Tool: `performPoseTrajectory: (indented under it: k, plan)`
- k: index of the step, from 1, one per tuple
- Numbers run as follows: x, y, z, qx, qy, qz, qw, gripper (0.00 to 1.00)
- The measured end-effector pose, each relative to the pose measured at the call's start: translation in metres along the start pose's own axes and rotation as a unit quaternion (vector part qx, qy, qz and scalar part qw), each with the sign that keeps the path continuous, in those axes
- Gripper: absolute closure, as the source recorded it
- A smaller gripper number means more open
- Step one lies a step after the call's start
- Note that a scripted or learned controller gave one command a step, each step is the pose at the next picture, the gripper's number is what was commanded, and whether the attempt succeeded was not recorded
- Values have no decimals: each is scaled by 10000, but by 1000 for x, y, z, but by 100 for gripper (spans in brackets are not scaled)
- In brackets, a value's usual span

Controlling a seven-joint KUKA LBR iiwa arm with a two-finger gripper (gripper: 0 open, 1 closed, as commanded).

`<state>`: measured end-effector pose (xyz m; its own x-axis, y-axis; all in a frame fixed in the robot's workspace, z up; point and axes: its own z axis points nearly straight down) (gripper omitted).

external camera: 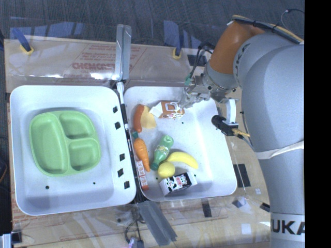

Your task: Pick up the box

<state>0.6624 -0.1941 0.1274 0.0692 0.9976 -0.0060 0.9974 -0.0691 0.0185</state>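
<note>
A small orange and white box (170,109) lies in the right bin (220,154) near its back wall. My gripper (187,98) hangs just right of and above that box, at its upper right corner; whether it touches the box I cannot tell. A second small carton (176,182), white with black print, lies at the front of the same bin, far from the gripper.
The right bin also holds a sausage (138,117), a yellow wedge (149,121), a carrot (141,154), a green bottle (162,149), a banana (184,160) and a lemon (166,169). A green divided plate (63,142) sits in the left bin (31,192).
</note>
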Motion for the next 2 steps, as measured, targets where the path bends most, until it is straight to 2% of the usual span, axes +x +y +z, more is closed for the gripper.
performPoseTrajectory:
  k: [1,2]
  plan:
    - [0,0,1,6,1,-2,10000,0]
    - [10,-6,18,-69,-3,-132,9999,0]
